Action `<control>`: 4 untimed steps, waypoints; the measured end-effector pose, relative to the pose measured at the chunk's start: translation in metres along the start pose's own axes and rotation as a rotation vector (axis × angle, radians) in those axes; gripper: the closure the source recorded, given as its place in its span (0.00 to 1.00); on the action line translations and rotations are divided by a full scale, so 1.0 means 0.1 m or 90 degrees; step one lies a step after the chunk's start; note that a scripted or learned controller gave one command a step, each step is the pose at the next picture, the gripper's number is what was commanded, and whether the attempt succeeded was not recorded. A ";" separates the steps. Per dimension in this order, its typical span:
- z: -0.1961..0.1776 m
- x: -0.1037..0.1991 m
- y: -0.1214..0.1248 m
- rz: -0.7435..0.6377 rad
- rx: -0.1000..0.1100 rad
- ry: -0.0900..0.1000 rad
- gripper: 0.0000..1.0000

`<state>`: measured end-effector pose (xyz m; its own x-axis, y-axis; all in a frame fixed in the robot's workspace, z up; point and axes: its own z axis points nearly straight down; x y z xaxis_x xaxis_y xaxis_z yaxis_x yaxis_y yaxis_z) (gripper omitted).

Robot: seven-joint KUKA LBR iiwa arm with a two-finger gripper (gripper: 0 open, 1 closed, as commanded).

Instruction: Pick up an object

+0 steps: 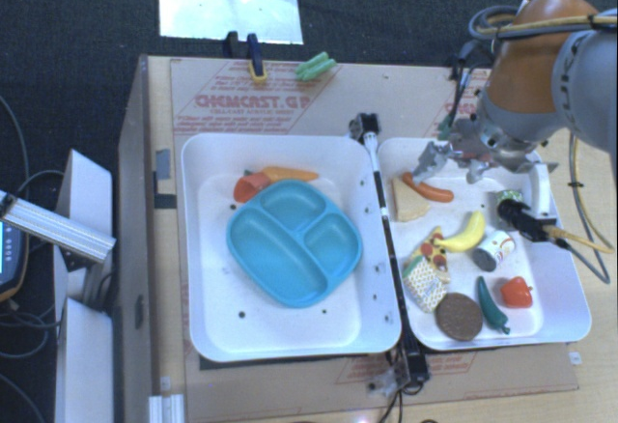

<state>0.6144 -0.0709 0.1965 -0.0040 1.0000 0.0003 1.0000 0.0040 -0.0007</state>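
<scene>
Camera view shows the grey two-finger gripper [452, 160] hanging with fingers spread wide, holding nothing, just above the red sausage [428, 188], likely lining up a grasp. That sausage lies in the right white bin [572, 307] near a yellow banana [463, 233]; the left white bin [208, 257] holds a blue 3-compartment plastic tray [293, 241].

Two shallow white bins sit side by side, a left bin [217, 218] and a right bin [565, 291]. The left bin holds three things: one blue divided tray [293, 241], one carrot [283, 174] and one red piece [250, 187]. The right bin holds eight: one hot dog [428, 188], one sandwich slice [410, 207], one banana [463, 234], one small can [493, 250], one red pepper [517, 292], one green vegetable [491, 304], one brown disc [458, 316] and one patterned packet [426, 280].
</scene>
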 end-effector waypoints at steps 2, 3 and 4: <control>1.04 -0.35 0.23 0.001 -0.014 -0.001 0.00; 1.06 -0.18 -0.44 0.002 -0.012 -0.001 0.00; 1.11 -0.25 0.34 0.000 -0.003 -0.001 0.00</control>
<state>0.6483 -0.0961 0.0859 -0.0033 1.0000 -0.0009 1.0000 0.0033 0.0047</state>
